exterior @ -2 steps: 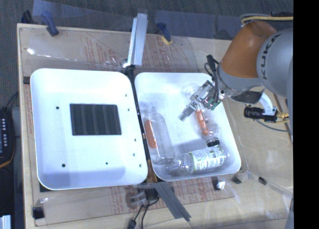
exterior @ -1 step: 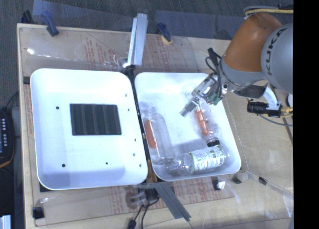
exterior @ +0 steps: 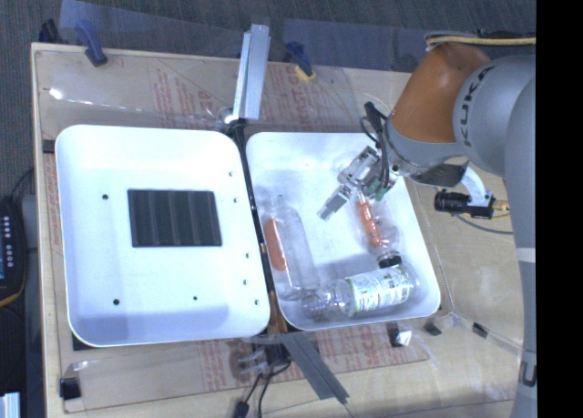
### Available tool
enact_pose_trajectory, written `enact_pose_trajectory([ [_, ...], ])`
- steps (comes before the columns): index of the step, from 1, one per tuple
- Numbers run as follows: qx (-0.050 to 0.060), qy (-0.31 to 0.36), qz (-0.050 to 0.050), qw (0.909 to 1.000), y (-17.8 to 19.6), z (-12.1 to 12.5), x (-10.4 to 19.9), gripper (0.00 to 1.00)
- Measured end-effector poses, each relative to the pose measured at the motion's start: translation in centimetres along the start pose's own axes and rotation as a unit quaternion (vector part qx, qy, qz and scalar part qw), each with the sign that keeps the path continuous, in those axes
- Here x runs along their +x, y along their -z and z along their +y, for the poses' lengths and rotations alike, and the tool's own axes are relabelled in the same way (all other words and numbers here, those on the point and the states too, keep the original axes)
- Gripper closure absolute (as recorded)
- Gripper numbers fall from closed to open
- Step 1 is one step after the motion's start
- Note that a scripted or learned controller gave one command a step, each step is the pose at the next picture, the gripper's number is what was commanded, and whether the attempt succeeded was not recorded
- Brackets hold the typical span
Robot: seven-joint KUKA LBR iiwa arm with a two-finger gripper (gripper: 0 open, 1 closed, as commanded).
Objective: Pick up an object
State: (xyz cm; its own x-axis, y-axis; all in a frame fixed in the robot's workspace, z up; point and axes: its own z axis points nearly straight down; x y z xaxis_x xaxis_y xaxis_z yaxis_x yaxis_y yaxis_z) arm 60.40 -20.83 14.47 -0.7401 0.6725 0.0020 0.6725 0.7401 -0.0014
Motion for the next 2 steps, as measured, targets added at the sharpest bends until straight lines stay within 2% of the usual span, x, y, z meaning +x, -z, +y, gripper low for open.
enact_pose_trajectory([
  [1, 0.0, -0.045, 0.001, 0.999, -0.7, -1.6, 1.7, 0.0],
  [2, -0.001, -0.173, -0.002, 0.9848, 5.8, -1.6, 1.5, 0.0],
])
